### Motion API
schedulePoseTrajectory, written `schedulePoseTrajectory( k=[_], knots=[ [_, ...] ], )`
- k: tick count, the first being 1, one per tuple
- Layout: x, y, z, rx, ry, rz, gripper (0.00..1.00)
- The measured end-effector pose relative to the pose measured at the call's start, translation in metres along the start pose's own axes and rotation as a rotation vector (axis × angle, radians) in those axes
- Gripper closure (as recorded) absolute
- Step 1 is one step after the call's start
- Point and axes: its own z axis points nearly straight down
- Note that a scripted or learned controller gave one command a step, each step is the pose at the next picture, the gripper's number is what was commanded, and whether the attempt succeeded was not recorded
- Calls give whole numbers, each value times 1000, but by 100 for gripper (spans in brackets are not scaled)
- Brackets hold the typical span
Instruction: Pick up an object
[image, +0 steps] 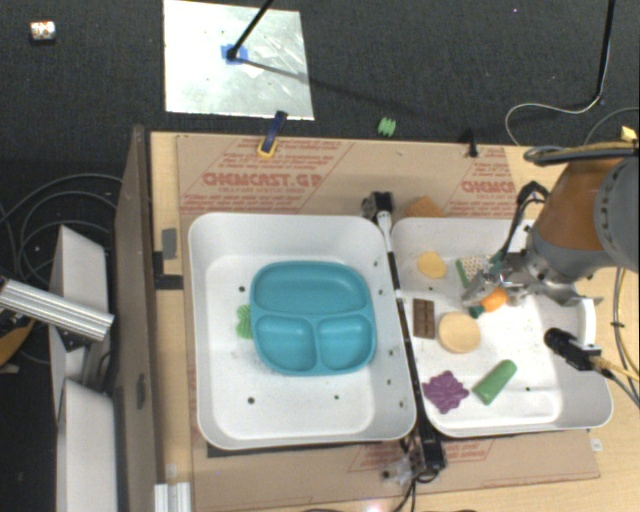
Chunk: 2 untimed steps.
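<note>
Both bins (300, 235) look like smooth, matt white plastic. The blue tray (312, 316) is smooth plastic with a soft sheen. The desk (330, 170) is covered in matt brown printed cardboard. Above it lies a shiny, crinkled foil sheet (238, 60).

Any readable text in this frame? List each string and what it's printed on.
"CHEMCAST GP": red print on the brown protective sheet under the bins, left part.
"CHEMCAST": the same print, partly cut off, on the right part of the sheet.
Smaller red lines around both logos: too blurred to read.
Nothing legible on the bins or objects.
</note>
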Motion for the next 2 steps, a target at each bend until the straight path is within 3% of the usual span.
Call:
schedulePoseTrajectory(
  k=[1, 2],
  knots=[
    [0, 1, -15, -6, -1, -2, 100],
    [68, -42, -87, -6, 3, -9, 100]
  ],
)
